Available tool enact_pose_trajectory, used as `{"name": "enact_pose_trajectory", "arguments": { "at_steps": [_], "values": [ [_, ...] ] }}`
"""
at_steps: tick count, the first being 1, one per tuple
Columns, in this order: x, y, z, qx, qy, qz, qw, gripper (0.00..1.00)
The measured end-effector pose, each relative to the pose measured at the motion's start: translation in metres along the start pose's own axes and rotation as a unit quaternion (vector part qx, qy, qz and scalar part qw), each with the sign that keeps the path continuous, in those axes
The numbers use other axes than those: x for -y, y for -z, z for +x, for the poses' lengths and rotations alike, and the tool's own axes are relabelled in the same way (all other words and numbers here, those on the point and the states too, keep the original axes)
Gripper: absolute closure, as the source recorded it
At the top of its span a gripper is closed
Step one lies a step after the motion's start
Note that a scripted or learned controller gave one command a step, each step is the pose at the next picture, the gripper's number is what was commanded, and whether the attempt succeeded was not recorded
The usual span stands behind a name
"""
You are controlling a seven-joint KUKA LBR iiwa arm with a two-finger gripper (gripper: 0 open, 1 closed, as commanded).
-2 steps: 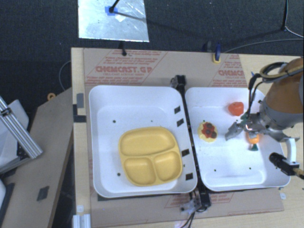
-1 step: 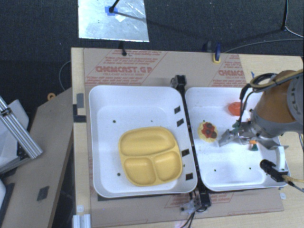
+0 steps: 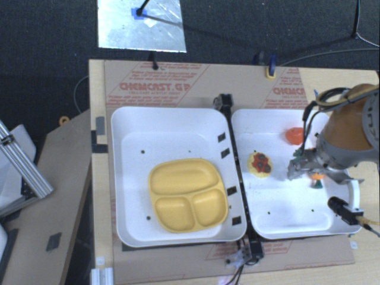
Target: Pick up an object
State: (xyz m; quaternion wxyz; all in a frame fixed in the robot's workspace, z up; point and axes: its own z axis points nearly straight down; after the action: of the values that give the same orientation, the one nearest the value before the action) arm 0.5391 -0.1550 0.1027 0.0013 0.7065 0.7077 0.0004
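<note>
Even, bright overhead light; both white bins [image 3: 178, 120] look slightly washed out. Glare on the foil sheet [image 3: 141, 16] at eleven o'clock. Soft, faint shadows. The whole picture is slightly soft and grainy.

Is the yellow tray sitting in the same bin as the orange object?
No, the yellow tray lies in the left bin, while the orange object is in the right bin.

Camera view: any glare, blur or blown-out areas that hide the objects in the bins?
Camera view: the foil sheet above the bench glares; both white bins are bright but readable; the gripper region looks soft, so small items beside it are unclear.
</note>
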Motion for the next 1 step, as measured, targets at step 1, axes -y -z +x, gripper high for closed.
{"name": "enact_pose_trajectory", "arguments": {
  "at_steps": [1],
  "values": [
    [0.0027, 0.0601, -0.0079, 0.0, -0.001, -0.002, 1.0, 1.0]
  ]
}}
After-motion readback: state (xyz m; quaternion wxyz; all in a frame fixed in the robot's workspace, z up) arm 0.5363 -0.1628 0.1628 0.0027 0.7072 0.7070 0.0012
